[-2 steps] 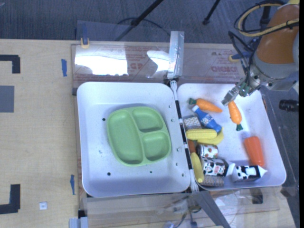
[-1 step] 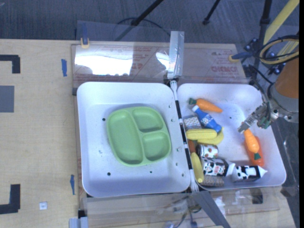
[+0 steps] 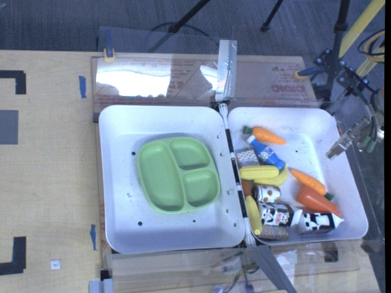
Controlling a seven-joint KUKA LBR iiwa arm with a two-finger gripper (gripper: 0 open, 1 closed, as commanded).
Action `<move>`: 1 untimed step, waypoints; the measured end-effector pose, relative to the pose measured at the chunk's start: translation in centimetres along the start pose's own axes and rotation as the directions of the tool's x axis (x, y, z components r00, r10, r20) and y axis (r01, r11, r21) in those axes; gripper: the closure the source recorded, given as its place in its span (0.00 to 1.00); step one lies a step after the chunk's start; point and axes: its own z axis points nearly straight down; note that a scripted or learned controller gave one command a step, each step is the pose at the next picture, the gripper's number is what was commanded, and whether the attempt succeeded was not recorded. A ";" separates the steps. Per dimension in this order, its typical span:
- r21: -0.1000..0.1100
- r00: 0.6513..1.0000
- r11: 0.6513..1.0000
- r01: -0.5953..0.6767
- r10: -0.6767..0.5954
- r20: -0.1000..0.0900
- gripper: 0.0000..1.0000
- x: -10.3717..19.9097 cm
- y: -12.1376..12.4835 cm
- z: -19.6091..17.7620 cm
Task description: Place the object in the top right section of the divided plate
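Note:
A green divided plate (image 3: 160, 177) lies in the left bin (image 3: 116, 133). It has one large section on the left and two small ones on the right; the top right section (image 3: 190, 154) holds nothing. The toy food lies in the right bin (image 3: 317, 124): an orange carrot (image 3: 269, 135), a blue bottle (image 3: 267, 153), a corn cob (image 3: 259, 173), a second carrot (image 3: 307, 180) and a red-orange vegetable (image 3: 316, 200). My gripper (image 3: 343, 145) shows as a grey metal piece at the right bin's far right rim, above and apart from the toys.
Black-and-white cow-patterned pieces (image 3: 317, 222) and a yellow piece (image 3: 252, 212) crowd the right bin's near side. A raised divider (image 3: 227, 145) separates the bins. Stands and cables (image 3: 351, 78) rise beyond the right bin's far corner.

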 end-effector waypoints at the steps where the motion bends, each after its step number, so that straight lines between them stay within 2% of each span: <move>1: -0.001 0.967 0.967 0.256 -0.256 -0.004 1.00 1.6 6.4 9.8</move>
